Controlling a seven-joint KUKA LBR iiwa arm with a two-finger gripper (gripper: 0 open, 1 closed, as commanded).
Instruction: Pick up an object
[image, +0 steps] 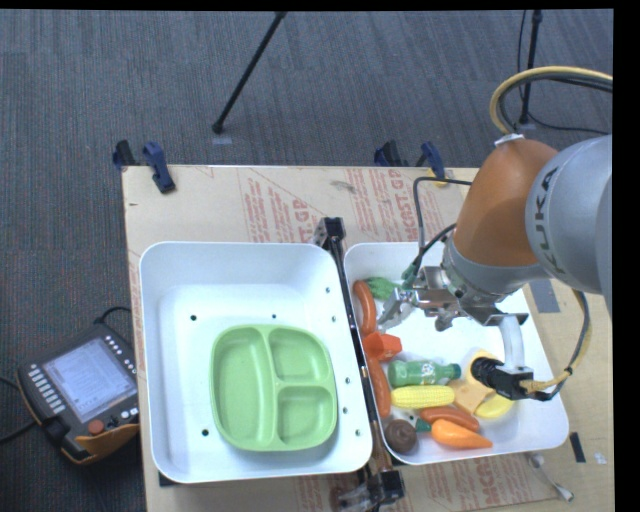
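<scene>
Toys (425, 395) lie heaped in the right bin (545, 425), along its left wall and near edge. The gripper (418, 300) hangs above them; its grasp cannot be told. Judged: still approaching; next, descend onto one.

a teach pendant (82, 395) lies on the grey carpet (300, 90) left of the bench; blue clamps (157, 166) grip its far edge.

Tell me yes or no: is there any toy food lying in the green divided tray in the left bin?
No. The green divided tray in the left bin has nothing in its compartments; the toy food, such as the corn cob, lies in the right bin.
</scene>
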